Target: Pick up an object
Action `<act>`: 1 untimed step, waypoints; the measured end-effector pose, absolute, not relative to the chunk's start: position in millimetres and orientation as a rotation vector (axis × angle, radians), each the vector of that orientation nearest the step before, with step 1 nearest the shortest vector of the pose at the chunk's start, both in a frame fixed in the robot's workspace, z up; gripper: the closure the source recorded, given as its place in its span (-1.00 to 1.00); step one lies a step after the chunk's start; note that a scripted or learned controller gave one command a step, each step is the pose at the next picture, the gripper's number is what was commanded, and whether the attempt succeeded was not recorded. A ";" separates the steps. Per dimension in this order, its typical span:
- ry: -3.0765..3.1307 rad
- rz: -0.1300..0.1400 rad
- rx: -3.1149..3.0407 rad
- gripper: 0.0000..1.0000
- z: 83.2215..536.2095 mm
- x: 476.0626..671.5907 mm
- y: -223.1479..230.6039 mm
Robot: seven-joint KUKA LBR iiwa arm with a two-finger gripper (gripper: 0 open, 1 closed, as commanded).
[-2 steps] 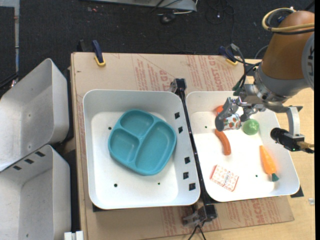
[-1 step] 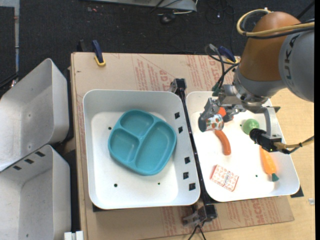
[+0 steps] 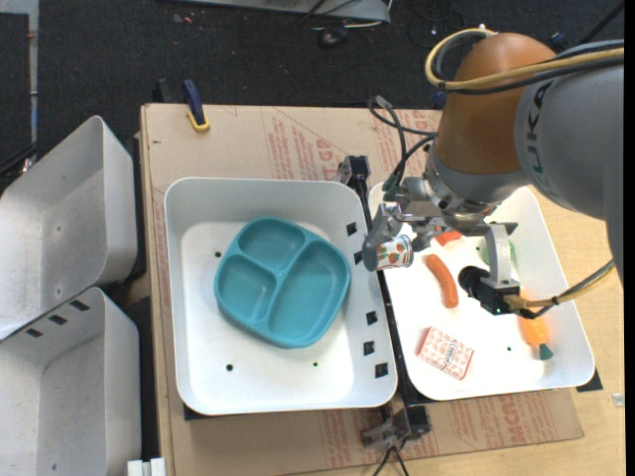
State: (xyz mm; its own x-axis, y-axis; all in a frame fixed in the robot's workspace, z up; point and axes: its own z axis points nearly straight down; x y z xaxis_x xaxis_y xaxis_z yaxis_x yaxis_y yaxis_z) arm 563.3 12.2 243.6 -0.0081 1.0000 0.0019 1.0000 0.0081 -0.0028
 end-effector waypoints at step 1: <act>-2.230 -0.001 -2.211 1.00 247.4 558.2 61.7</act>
